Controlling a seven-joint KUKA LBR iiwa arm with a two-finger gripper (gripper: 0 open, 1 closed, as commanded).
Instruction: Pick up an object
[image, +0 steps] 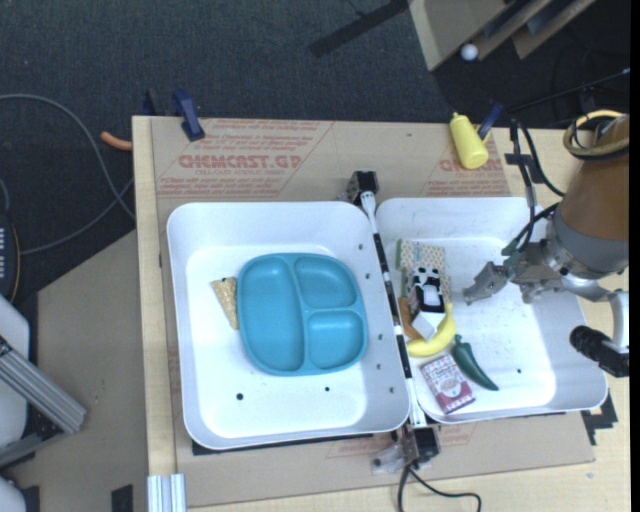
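Note:
My gripper (500, 290) hangs over the middle of the right bin (520, 225), its two fingers spread apart with nothing between them. It is open. To its left, along the bin's left side, lies a cluster of objects: a black-and-white toy (430, 291) on a patterned card (428, 256), a yellow banana (433, 342), a green pepper (472, 363) and a red packet (447, 384). The gripper is to the right of the toy and the banana and touches none of them.
The left bin (200, 240) holds a blue divided plate (300, 312) with a tan wedge (226, 296) tucked at its left edge. A yellow clamp (468, 141) and a blue clamp (186, 113) sit on the board behind the bins. The arm's orange band (600, 200) stands at the right.

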